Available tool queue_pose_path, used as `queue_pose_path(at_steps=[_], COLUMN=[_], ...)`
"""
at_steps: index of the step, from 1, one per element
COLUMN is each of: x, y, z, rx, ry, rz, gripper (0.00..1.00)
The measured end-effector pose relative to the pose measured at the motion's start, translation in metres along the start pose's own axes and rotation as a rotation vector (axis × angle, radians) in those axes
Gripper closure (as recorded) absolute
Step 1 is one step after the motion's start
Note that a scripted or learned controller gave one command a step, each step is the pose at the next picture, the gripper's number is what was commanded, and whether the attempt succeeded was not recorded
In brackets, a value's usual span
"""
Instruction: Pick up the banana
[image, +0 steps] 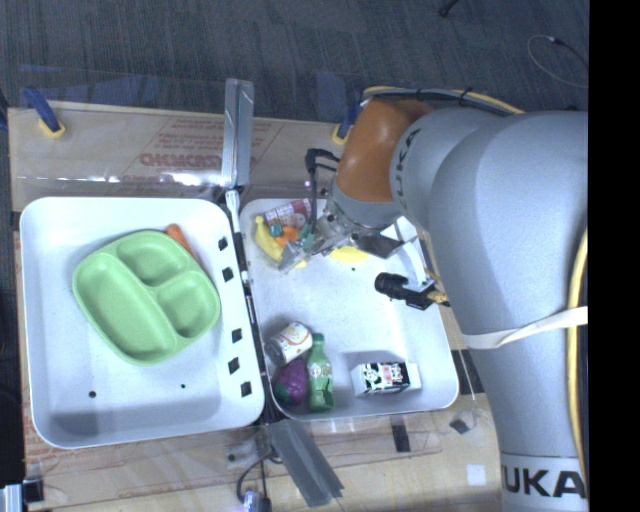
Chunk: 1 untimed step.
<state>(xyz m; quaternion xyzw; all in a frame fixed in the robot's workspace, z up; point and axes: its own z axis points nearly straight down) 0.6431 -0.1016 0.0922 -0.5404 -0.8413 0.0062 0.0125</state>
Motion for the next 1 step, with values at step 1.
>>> queue_pose_path(at_steps=[1], x=[0.0375], y=[0.0298], z=[-0.0968], rx=[-0.021], ry=[-0.009], rz=[0.313], gripper=[1.00])
